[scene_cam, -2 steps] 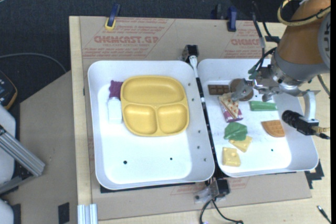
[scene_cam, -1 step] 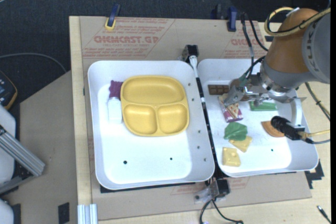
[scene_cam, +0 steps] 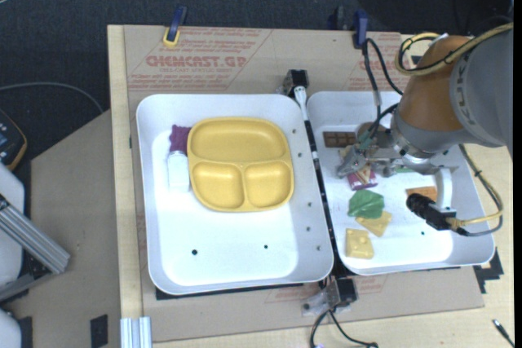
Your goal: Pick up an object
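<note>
**Hand low in the right bin, nearest pick just under it**

Hand (scene_cam: 361, 161) sits down among the clutter in the right bin (scene_cam: 408, 247), at the end of the arm that comes in from the view's right. The wrist hides the tips from above, so one cannot tell whether the hand is open or closed, and nothing can be said to be gripped.

The closest candidate is a small pink-and-purple item (scene_cam: 359, 176), which lies touching or just beside the hand on its near side, toward the bench's (scene_cam: 204, 61) front edge. It is too small and too crowded by the hand for its long axis to be read. Just beyond it in the same direction lies a green piece (scene_cam: 366, 202), and further along that line sit a yellow wedge (scene_cam: 373, 222) and a yellow block (scene_cam: 360, 244), each a little nearer the bin's front wall. A brown slab (scene_cam: 335, 138) lies on the opposite side of the hand, toward the divider between the bins.

By this layout the coming move probably needs little travel: the pink-and-purple item is already at the hand, and the other pieces line up from it toward the front. The left bin (scene_cam: 228, 250), with its yellow divided tray (scene_cam: 241, 163), is well apart across the divider and seems out of play.
</note>
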You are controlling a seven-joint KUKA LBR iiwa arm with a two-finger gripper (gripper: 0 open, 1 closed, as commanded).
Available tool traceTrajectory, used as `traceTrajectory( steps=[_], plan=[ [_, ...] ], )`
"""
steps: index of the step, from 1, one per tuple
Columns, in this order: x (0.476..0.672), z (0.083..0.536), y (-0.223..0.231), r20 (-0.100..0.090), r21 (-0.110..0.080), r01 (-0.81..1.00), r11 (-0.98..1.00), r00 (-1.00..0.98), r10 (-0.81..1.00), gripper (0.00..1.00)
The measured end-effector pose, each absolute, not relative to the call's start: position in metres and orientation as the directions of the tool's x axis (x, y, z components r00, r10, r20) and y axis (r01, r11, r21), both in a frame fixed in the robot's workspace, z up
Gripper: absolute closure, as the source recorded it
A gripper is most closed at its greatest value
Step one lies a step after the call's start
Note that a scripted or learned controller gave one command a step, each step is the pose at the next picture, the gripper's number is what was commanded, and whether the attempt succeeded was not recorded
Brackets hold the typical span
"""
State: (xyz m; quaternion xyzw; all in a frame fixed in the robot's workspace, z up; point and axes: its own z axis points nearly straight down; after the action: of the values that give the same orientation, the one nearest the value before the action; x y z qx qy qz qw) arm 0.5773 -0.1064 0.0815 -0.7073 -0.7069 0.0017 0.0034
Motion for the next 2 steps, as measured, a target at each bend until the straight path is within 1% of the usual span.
traceTrajectory(
  steps=[1,2],
  plan=[
    [0.579,0.095,-0.107,0.001,-0.001,1.000,-0.002,0.002,1.000,1.00],
    [0.576,0.138,-0.109,-0.002,0.005,1.000,-0.001,0.001,1.000,1.00]
  ],
)
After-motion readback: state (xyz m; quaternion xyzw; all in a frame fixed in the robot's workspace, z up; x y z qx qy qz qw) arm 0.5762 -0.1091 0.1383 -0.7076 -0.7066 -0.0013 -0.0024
